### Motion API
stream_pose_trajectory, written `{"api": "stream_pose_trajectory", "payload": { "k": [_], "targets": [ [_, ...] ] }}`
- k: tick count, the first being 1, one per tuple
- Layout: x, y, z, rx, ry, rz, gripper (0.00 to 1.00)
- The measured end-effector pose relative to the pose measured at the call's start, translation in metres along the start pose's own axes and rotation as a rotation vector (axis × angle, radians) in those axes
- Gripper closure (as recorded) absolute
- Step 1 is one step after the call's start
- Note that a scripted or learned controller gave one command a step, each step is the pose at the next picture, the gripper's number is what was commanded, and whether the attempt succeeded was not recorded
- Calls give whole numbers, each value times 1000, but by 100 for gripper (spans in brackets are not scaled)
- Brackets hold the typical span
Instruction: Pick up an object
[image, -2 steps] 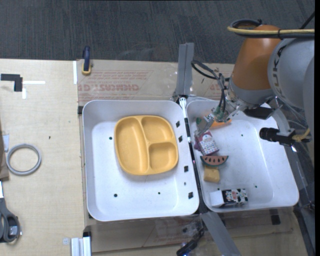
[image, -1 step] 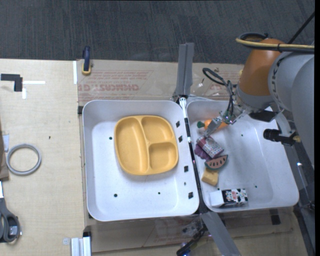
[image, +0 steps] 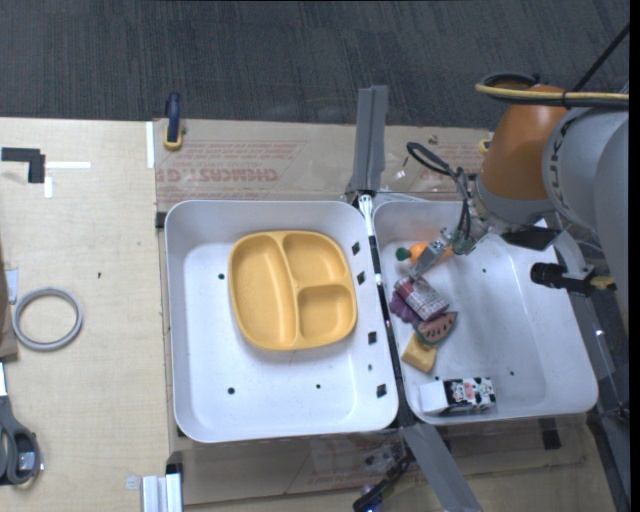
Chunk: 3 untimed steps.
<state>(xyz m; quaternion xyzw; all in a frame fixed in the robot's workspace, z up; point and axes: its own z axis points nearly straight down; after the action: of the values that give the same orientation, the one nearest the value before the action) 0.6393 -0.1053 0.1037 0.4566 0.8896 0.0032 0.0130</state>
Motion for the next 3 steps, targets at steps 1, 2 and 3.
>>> {"api": "stream_pose_trajectory", "payload": {
  "k": [1, 2, 3],
  "targets": [
    [-2, 0, -10, -1, -5, -2, 100],
    [-3, 1, -20, -2, -8, -3, 100],
    [-3, 1, -20, -2, -8, -3, 0]
  ]
}}
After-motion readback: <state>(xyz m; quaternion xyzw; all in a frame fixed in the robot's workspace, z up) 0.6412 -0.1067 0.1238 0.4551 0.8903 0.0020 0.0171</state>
